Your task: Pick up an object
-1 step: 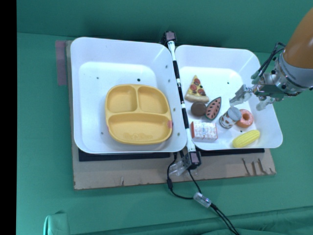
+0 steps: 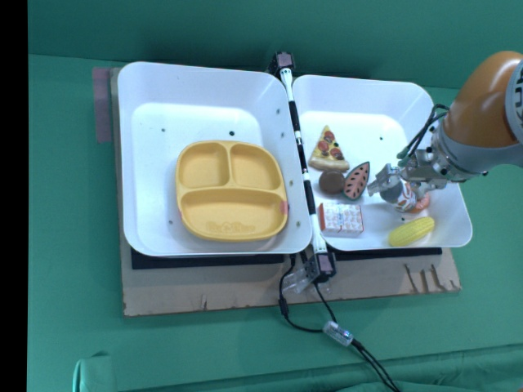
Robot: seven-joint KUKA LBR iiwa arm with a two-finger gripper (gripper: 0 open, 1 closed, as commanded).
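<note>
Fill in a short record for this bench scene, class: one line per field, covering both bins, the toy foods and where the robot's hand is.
left bin: holds a yellow divided plate with three compartments
right bin: holds the toy foods
pizza slice: near the bin divider, upper part
brown round piece: just below the pizza slice
watermelon slice: right beside the brown round piece
white patterned packet: front of the right bin
corn cob: front right corner
hand: low over the right bin, right of the watermelon slice
</note>
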